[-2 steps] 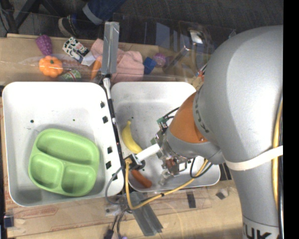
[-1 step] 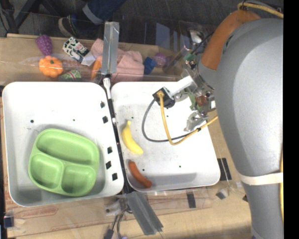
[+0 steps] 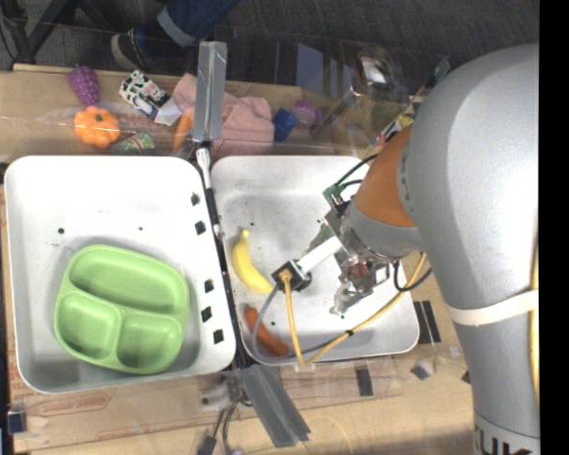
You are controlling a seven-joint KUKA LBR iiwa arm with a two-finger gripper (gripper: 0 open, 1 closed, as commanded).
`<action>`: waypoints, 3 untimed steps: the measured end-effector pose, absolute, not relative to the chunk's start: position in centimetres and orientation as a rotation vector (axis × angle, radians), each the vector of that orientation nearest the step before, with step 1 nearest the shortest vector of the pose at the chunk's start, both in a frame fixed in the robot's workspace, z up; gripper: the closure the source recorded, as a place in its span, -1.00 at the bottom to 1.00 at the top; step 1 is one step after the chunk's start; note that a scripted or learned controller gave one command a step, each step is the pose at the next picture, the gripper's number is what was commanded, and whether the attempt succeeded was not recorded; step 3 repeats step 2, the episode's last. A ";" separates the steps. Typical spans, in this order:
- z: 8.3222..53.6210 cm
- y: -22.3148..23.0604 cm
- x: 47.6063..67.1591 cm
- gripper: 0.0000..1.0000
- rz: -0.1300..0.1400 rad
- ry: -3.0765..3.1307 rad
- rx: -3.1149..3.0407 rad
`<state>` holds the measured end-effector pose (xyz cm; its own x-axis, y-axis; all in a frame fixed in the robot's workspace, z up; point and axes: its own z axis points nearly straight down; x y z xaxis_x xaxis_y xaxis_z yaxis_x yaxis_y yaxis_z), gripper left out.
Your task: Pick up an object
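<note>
Bench, from the overhead camera: showing two shallow bins of smooth white plastic with rounded corners, the left bin (image 3: 38,207) and the right bin (image 3: 294,173) sitting side by side.

Holding, in the right bin, a smooth yellow banana (image 3: 247,262), lying flat near the bin's 9 o'clock wall. Curving gently, with the long axis running from about 12 o'clock to 5 o'clock and the narrow upper tip pointing toward 12.

Keeping a slim orange-red piece (image 3: 264,332), carrot-like, at the same bin's 7 o'clock corner, slanting from 11 to 5.

Hanging the gripper (image 3: 347,297) over that bin's floor, at 3 o'clock from the banana and apart from it; whether open or closed, impossible to tell. Trailing a yellow cable (image 3: 291,325) toward 7 o'clock.

Cradling a matte green divided plate (image 3: 123,306), three-sectioned, in the left bin.

Scattering, beyond the bins at 12 o'clock, a ribbed orange pumpkin (image 3: 97,126) and a crumpled pink cloth (image 3: 242,117).

Bearing pale letters at the frame's 5 o'clock corner, cut off and not fully readable.
</note>
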<state>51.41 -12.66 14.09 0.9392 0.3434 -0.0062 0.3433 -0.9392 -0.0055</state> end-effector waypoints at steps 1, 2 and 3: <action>9.0 -9.3 54.9 -1.00 0.009 -0.364 -3.117; 19.1 0.3 47.6 -1.00 0.004 -0.715 -3.056; 19.1 0.3 47.6 -1.00 0.004 -0.715 -3.056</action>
